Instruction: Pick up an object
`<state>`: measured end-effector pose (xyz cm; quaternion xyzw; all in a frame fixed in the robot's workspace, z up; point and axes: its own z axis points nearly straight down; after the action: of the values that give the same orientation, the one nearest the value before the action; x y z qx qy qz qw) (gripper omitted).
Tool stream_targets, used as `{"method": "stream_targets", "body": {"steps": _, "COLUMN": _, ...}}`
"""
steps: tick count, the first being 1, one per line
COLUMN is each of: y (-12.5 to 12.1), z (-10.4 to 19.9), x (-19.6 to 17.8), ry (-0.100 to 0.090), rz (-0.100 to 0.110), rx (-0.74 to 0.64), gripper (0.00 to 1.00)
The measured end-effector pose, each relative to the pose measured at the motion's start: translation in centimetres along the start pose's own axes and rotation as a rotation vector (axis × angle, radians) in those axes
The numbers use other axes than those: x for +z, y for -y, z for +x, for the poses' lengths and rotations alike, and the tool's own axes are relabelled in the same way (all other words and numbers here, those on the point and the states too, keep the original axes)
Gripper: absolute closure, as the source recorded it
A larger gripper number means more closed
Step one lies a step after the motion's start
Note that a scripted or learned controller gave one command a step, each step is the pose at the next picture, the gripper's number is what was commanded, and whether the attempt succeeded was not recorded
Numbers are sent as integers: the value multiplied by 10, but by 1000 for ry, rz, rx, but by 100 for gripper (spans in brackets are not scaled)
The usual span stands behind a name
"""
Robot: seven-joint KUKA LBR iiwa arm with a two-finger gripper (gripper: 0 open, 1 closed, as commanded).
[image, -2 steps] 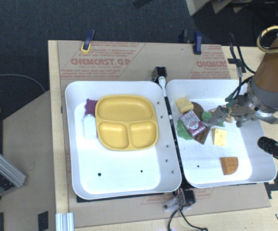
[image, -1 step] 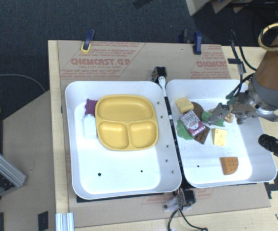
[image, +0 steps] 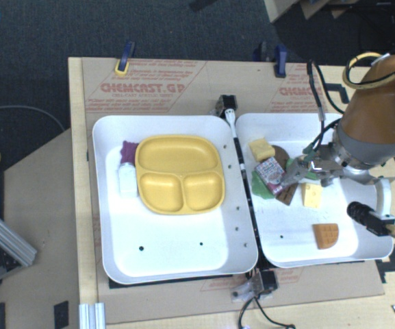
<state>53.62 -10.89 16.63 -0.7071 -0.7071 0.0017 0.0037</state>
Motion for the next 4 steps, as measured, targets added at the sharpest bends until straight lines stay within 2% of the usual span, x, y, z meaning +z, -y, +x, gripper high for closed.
{"method": "stream_targets", "body": {"steps": 1, "y": 5, "z": 2, "x": 64, "ry": 0, "rz": 2, "rx": 1, "gripper": 0}}
{"method": "stream_targets", "body": {"steps": 2, "y": 5, "z": 2, "x": 83, "ry": 1, "rz": -3, "rx": 0, "gripper": 0}}
{"method": "stream_targets", "body": {"steps": 3, "y": 5, "z": 2, "x": 71, "ry": 2, "rz": -7, "rx": 2, "gripper": 100}}
{"method": "stream_targets", "body": {"steps": 4, "y": 1, "z": 9, "x": 11, "ry": 5, "rz": -14, "rx": -1, "gripper": 100}}
